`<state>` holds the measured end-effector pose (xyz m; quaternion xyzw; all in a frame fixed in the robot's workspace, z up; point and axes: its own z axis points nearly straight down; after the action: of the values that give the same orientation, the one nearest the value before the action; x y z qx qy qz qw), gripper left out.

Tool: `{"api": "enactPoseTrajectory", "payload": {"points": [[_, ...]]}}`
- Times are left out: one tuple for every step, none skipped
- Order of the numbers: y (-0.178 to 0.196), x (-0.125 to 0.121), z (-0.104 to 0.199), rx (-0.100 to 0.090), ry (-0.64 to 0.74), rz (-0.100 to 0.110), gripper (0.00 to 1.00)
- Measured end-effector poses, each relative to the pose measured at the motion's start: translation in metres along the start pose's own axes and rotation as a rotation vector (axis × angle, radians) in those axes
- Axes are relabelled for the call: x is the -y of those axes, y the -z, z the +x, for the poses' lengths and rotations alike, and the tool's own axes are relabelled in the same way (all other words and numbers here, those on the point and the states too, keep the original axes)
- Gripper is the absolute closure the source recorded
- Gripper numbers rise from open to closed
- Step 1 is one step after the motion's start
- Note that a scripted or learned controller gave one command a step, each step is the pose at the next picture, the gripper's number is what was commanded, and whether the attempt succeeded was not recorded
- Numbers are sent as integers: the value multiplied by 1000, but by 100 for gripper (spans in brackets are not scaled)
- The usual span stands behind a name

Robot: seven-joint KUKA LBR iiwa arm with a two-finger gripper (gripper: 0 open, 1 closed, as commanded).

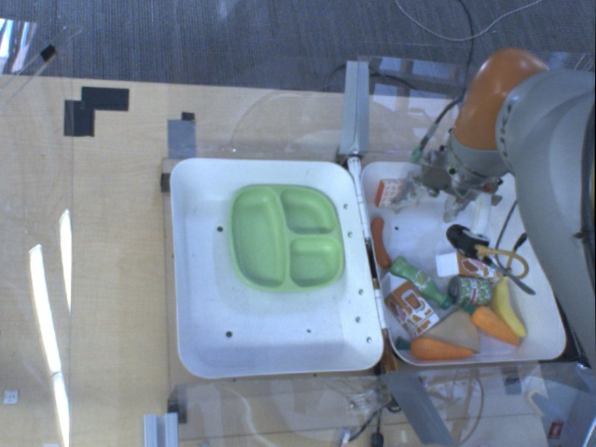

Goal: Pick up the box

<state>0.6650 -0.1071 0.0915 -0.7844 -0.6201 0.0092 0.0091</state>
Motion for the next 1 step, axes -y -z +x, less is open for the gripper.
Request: {"api": "enactPoseTrajectory", "payload": {"points": [[-1,0,0,1,0,0,0]]}}
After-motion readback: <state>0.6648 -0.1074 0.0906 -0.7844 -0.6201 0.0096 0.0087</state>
